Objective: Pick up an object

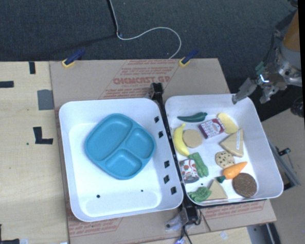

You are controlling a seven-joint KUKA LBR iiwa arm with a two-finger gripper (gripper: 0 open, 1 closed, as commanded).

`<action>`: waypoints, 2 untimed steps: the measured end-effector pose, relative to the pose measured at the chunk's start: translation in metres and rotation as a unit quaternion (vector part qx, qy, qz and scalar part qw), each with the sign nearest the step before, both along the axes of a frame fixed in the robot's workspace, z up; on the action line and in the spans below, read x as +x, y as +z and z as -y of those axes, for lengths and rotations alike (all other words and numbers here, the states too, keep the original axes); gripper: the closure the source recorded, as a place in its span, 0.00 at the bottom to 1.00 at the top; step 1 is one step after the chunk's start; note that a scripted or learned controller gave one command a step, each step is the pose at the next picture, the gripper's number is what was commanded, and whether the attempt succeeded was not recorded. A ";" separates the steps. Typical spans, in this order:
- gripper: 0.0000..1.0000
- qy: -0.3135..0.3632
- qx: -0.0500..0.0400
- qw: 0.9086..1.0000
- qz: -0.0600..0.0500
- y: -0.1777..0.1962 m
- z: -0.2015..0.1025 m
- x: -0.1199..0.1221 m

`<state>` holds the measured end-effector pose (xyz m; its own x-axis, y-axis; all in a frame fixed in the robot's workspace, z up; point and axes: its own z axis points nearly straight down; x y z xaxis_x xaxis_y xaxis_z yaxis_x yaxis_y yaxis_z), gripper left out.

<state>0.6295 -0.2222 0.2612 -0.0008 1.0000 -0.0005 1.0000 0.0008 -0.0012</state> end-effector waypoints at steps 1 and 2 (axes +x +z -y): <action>0.00 -0.001 0.002 1.000 -0.004 -0.034 -0.037 -0.069; 0.00 0.000 0.001 1.000 0.000 0.029 -0.063 -0.141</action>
<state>0.4881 -0.1590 0.2897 -0.0010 1.0000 0.0016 1.0000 0.0010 -0.0013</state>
